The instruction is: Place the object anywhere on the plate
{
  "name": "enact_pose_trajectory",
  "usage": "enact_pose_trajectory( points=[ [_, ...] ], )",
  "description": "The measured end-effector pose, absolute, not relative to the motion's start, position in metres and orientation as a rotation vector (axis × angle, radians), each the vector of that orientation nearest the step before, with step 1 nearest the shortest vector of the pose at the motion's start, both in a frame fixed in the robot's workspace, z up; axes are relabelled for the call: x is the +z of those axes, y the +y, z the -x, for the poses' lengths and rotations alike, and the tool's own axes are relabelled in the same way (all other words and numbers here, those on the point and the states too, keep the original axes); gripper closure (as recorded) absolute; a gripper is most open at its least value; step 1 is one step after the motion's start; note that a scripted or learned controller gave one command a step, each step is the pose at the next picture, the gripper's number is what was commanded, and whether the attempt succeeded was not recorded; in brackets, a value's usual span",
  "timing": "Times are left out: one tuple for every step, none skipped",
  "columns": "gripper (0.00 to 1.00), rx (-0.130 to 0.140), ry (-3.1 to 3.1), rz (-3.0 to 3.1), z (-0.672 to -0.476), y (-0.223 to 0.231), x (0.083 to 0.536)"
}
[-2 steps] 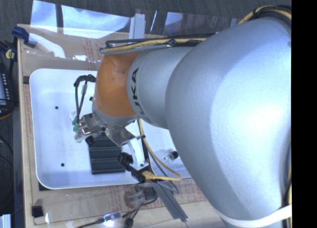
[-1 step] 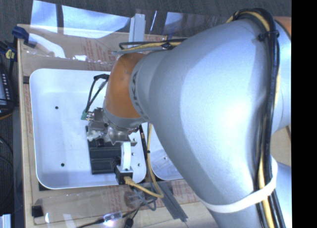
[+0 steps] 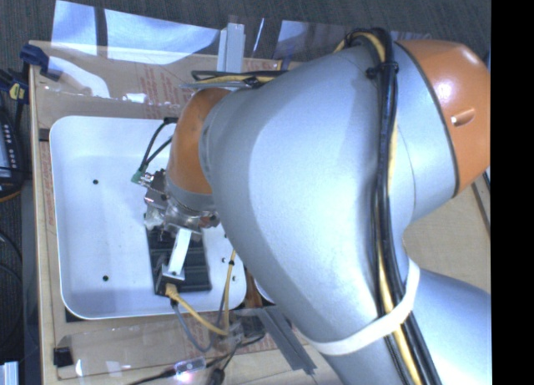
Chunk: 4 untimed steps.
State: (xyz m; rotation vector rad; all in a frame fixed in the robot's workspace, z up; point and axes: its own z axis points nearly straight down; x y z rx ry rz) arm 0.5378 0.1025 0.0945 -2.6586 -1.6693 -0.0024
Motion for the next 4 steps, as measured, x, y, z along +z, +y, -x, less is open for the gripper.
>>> enact_pose_trajectory(
  points=[
    [1.00, 0.005, -1.450, 2.783, -0.578, 0.141, 0.099],
    [1.00, 0.002, -1.907, 2.492, -0.599, 0.073, 0.192],
    [1.00, 0.007, -1.634, 2.681, -0.646, 0.128, 0.139],
    [1.00, 0.013, -1.133, 2.925, -0.634, 0.148, 0.090]
  ],
)
